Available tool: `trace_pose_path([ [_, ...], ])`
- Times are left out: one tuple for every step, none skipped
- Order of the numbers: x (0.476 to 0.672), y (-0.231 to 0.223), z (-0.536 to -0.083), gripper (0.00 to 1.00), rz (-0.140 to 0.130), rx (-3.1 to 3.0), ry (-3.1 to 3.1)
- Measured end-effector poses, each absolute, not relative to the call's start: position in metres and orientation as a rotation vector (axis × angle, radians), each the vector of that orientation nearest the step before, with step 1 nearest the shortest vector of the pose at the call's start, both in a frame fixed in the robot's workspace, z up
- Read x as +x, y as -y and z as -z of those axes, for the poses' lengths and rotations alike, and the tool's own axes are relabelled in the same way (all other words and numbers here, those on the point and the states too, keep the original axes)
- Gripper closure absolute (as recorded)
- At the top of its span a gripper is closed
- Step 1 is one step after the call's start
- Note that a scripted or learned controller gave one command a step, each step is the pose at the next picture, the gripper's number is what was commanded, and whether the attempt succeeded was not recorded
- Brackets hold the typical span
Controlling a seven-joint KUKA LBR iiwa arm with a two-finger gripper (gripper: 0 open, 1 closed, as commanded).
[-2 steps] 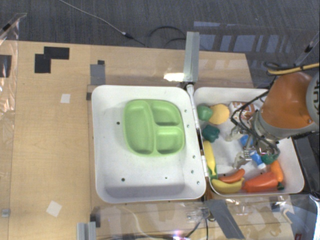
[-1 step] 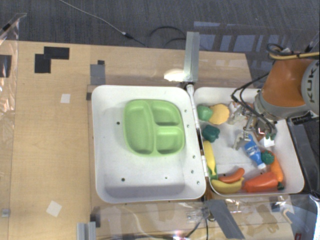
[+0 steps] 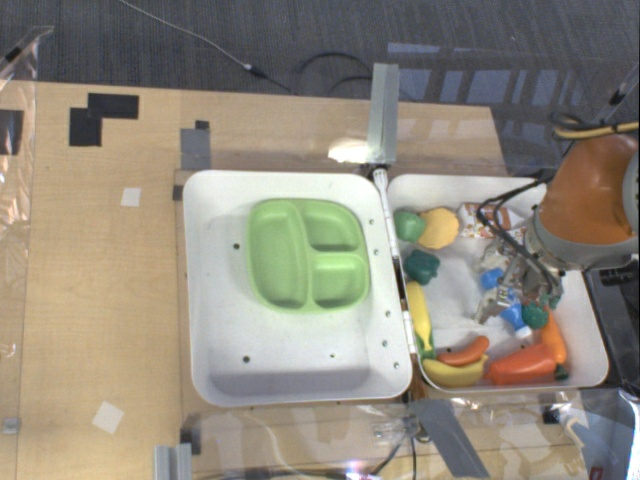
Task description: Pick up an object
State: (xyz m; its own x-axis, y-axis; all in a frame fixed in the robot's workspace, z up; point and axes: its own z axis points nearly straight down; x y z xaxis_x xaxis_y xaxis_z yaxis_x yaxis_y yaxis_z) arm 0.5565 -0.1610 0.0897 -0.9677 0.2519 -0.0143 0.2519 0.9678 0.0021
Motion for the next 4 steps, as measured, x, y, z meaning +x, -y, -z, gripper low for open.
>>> trace_pose_path([
  [0.561, 0.160, -0.104, 1.00, 0.003, 0.385, -3.090],
  [0.497, 0.111, -0.092, 1.00, 0.003, 0.292, -3.109],
  [0.519, 0.178, -0.119, 1.00, 0.005, -0.152, -3.128],
  [0.519, 0.177, -0.118, 0.00, 0.003, -0.154, -3.129],
])
